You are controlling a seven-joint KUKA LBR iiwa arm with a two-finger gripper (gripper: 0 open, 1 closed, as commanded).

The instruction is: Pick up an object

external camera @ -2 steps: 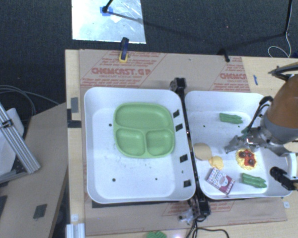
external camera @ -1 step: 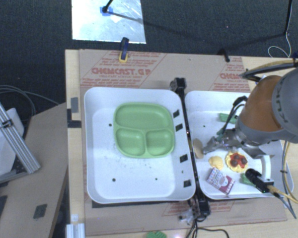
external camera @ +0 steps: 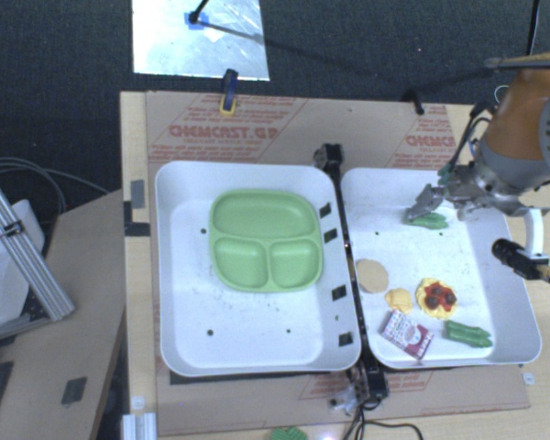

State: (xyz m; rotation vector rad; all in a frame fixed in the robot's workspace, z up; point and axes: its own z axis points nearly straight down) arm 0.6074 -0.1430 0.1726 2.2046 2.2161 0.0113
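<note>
Green toy (external camera: 429,219) in upper right bin (external camera: 513,337) is being approached by gripper (external camera: 431,202).
Grasp appears pending; whether the claw is gaping or closed, I cannot tell; next comes closing and lifting.

Lighting's pretty even from overhead on my feed, a bit flat; the white bins (external camera: 257,356) come out bright but not blown, with soft shadows inside their walls. That foil sheet (external camera: 200,24) up top glares. Whole frame's slightly soft and grainy, dark floor (external camera: 55,81) nearly featureless
</note>
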